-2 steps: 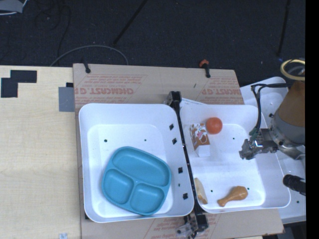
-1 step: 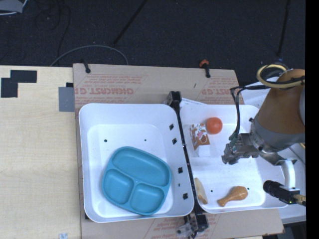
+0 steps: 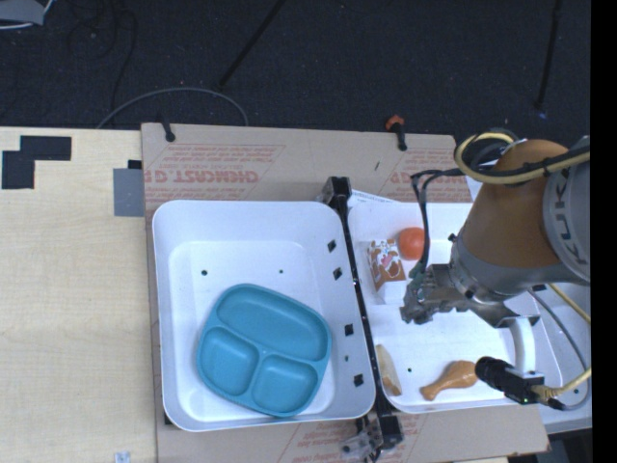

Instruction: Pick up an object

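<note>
Your candidates for picking all lie in the right bin (image 3: 429, 350), around the gripper (image 3: 418, 307). The nearest is the small printed carton (image 3: 385, 263), just up and to the left of the gripper. It is close, but you cannot tell whether the two touch. The orange ball (image 3: 412, 243) sits straight above the gripper in the view, just beside the carton's upper right corner. Below and to the right of the gripper, the toy drumstick (image 3: 449, 380) lies flat on the bin floor, apart from it. Below and to the left of the gripper, a pale beige piece (image 3: 388, 369) lies along the bin's left wall.

The gripper itself is over the middle of the bin. From this angle you cannot make out whether it is spread or closed up.

Well to the left of the gripper, in the left bin (image 3: 241, 225), you will see a blue divided plate (image 3: 262, 348) lying flat and turned askew.
</note>
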Available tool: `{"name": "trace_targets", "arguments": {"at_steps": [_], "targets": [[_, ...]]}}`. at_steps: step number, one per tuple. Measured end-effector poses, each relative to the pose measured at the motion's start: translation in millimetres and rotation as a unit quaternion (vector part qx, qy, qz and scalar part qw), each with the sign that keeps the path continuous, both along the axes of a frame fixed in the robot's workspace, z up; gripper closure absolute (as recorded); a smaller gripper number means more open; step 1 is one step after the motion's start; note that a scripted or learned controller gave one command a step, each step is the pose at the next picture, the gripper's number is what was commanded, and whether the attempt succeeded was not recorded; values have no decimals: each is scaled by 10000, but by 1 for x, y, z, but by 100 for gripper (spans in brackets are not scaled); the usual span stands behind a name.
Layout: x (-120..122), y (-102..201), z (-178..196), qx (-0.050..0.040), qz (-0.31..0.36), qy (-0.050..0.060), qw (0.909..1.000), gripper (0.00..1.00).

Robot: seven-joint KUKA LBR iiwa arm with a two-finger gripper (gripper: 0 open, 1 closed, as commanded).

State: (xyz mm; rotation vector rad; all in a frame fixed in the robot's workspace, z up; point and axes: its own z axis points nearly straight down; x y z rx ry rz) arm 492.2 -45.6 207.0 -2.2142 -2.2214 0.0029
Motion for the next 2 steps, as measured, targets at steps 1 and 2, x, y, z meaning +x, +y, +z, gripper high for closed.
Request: {"name": "trace_targets", "arguments": {"at_steps": [1,2], "targets": [[3,49,-5,0,3,4,10000,100],[-6,108,0,-4,6,-2,10000,100]]}}
